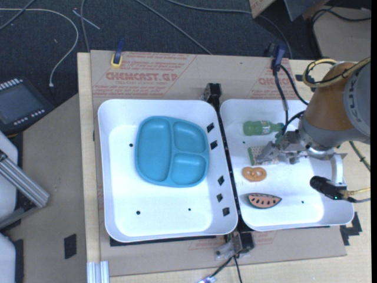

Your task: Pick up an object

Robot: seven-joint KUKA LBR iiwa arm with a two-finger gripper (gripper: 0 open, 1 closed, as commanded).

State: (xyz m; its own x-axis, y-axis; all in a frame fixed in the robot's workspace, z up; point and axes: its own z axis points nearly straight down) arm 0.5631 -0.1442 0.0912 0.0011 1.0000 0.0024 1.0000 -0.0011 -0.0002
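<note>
The right bin (339, 211) holds a green bottle (262, 127) lying on its side near the back. An orange pretzel (254, 173) lies in the middle of this bin and a watermelon slice (263, 200) near the front. A small grey-green object (255, 155) lies just above the pretzel. My gripper (272, 151) hangs low over the bin's middle, right beside that grey-green object and below the bottle. The gripper's body hides the contact point, and no object shows lifted off the bin floor.
The left bin (118, 175) holds a blue divided plate (172, 151). A black divider with clips (219, 158) runs between the bins. The arm (339, 108) covers the right bin's far right part. Cables (281, 78) trail across the bench behind it.
</note>
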